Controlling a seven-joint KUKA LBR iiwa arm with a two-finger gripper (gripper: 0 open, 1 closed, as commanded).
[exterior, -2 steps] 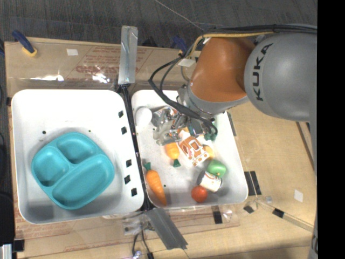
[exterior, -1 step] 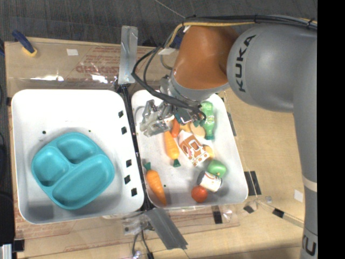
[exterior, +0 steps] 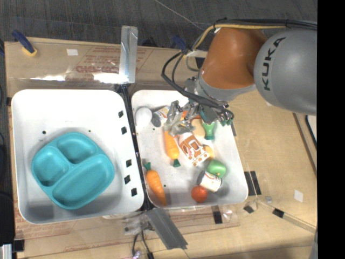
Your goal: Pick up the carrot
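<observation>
2 carrot-like items in the right bin (exterior: 237,196), so target is ambiguous: carrot (exterior: 156,184) lies at the bin's near-left corner, against the left wall, green stub pointing up-left; second orange carrot (exterior: 171,147) lies mid-bin, green stub at its lower end. Both smooth, tapered, look like moulded plastic toys, so prob light and slippery, rolls easily. Gripper (exterior: 178,117) hovers over the bin's upper middle, just above the mid-bin one and well apart from the corner one. Can't tell whether its fingers are spread or closed, metal parts blur into the clutter; nothing visibly between them. Guess the mid-bin one is the easier pick, the corner one is wall-crowded. Around them: orange/white printed packet (exterior: 194,149) just right of the mid carrot, white egg shape (exterior: 143,115) top-left, green item (exterior: 216,168), white cup-like piece (exterior: 211,182), red tomato (exterior: 199,194) near the front wall. Left bin (exterior: 21,107) holds a teal divided plate (exterior: 73,169), matte plastic, 3 compartments. Arm's orange band (exterior: 229,58) sits above the bin's far edge
</observation>
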